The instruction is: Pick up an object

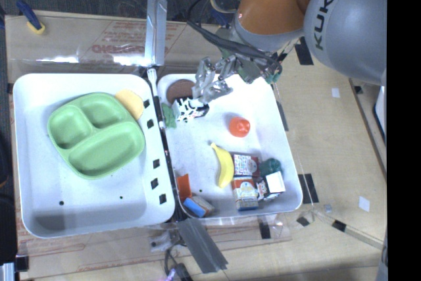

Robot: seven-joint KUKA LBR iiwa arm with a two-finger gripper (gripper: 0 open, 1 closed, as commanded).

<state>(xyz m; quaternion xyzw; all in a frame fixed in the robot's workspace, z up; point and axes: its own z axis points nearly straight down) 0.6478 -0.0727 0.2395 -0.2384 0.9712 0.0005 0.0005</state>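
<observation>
Arm bends down, hand above cow toy.

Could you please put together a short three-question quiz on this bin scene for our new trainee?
1. True or false: the green divided plate lies in the same bin as the banana.
2. Multiple choice: which thing sits nearest the gripper? A) the orange-red ball B) the black-and-white cow toy C) the small cartons
3. Fill in: the yellow piece touching the green plate's rim lies in the ____ bin as the camera sees it.

Key:
1. False; the plate is in the left bin, the banana in the right bin.
2. B
3. left
</observation>
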